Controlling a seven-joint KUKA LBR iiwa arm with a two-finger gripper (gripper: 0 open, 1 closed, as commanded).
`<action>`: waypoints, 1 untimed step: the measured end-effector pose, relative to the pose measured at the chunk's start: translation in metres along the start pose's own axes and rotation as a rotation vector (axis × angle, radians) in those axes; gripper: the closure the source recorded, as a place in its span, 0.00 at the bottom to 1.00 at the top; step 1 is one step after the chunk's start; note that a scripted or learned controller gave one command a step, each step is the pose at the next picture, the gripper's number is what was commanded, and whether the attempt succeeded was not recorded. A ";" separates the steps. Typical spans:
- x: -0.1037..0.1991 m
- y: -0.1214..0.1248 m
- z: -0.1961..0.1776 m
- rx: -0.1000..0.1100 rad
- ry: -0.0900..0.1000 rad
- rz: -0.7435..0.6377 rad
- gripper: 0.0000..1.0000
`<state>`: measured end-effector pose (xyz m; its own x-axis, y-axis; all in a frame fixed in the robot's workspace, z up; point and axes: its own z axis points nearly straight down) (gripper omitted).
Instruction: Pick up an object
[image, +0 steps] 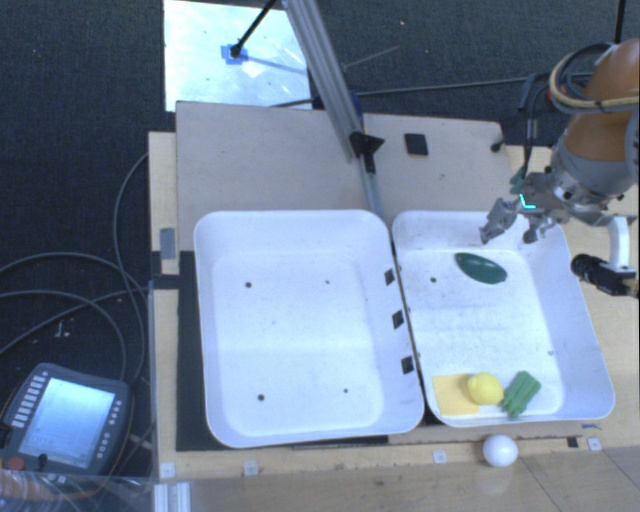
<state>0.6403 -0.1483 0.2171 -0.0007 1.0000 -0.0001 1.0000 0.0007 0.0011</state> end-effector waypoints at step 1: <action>0.000 0.000 0.000 0.000 0.000 0.000 0.00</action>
<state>0.6403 -0.1483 0.2171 -0.0006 1.0000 -0.0001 1.0000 0.0006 0.0010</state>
